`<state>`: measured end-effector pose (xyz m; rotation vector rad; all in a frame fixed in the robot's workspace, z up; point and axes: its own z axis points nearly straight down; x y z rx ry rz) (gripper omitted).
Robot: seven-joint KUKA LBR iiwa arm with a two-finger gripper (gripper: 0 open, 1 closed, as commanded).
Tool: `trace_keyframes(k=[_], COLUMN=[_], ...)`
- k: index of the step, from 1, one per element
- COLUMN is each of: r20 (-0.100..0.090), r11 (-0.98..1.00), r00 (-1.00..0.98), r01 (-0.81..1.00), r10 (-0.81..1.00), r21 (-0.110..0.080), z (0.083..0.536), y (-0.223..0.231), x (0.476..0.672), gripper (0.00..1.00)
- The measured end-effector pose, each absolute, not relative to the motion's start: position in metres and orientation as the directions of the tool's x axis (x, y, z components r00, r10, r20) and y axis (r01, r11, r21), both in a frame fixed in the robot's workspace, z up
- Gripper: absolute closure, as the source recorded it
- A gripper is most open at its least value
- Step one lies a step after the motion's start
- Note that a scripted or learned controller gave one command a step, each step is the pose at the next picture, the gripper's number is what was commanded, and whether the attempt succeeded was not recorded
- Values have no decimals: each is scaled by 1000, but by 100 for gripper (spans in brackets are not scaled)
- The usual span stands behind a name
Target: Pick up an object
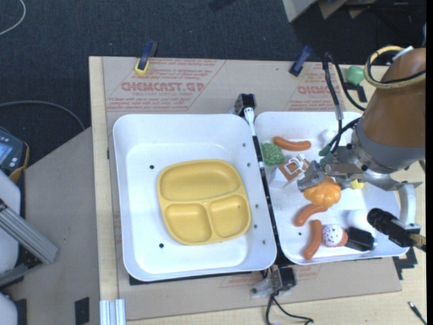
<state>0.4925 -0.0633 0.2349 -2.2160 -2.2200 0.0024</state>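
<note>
The right bin holds several toy foods. My gripper hangs low over its middle, just above an orange pepper-like piece and beside a small brown and white box. A green leafy piece lies left of the box. An orange sausage lies near the far wall. Two more sausages lie toward the front. The arm's body hides the bin's right part.
A speckled white ball and a black block sit at the right bin's front. The left bin holds a yellow divided plate. Blue clamps grip the board's far edge.
</note>
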Motion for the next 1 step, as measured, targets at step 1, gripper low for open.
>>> trace_keyframes(k=[1], r20=[1], r11=[-1], r00=[1], r01=[1000], r10=[1000], r21=[-5], z=[215], y=[-60], x=[496], gripper=[100])
